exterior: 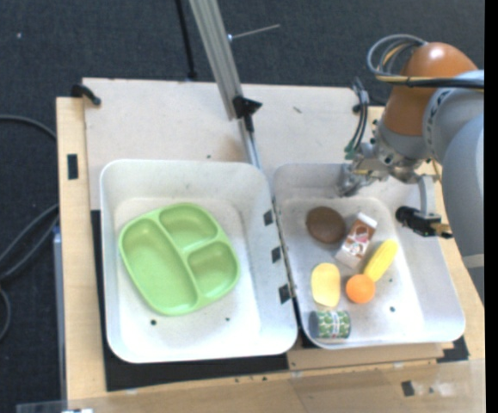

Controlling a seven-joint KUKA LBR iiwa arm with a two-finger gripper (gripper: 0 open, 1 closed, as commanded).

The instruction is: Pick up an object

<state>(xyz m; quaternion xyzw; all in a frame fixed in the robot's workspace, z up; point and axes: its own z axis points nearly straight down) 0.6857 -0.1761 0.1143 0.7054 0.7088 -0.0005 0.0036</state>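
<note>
The hand (pixel 353 181) is being held over the right bin's (pixel 429 312) far edge; whether spread or pressed together cannot be told.

2 bins (pixel 111 188), 1 tray (pixel 178 256), 6 objs (pixel 325 224)

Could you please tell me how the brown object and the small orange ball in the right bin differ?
The brown object is dark and broad; the orange ball is bright and clearly smaller. The brown object lies near the bin's far end, beside the gripper; the orange ball sits nearer the front, by the yellow pieces. Both look rounded.
</note>
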